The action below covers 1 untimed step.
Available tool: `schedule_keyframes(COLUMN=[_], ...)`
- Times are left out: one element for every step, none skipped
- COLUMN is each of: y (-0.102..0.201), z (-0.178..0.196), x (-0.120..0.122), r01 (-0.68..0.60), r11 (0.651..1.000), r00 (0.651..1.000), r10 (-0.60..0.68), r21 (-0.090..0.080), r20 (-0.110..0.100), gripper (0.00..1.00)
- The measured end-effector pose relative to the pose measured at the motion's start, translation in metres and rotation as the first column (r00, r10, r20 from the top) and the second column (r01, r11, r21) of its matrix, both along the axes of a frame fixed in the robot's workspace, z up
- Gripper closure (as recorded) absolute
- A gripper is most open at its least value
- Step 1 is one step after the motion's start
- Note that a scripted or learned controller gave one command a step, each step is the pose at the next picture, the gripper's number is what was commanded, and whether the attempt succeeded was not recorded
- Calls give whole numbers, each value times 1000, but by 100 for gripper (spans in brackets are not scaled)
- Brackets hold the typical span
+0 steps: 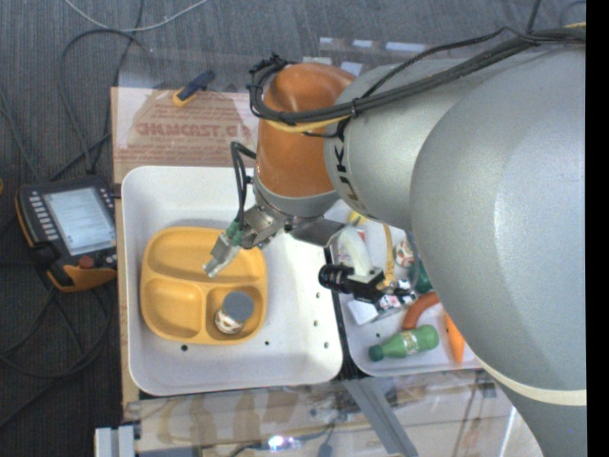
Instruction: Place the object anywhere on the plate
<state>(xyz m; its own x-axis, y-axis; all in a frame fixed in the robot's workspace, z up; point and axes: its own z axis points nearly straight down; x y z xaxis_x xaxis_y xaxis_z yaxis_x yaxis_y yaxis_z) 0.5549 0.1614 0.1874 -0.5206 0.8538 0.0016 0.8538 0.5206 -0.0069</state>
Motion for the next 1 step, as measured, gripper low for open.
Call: schedule_keyframes(y=[6], z=[-89], x=[-9], r01=[1], r11=[1000], r00=[1000], r10=[-1], r21=[8], r20=[13], gripper=[0])
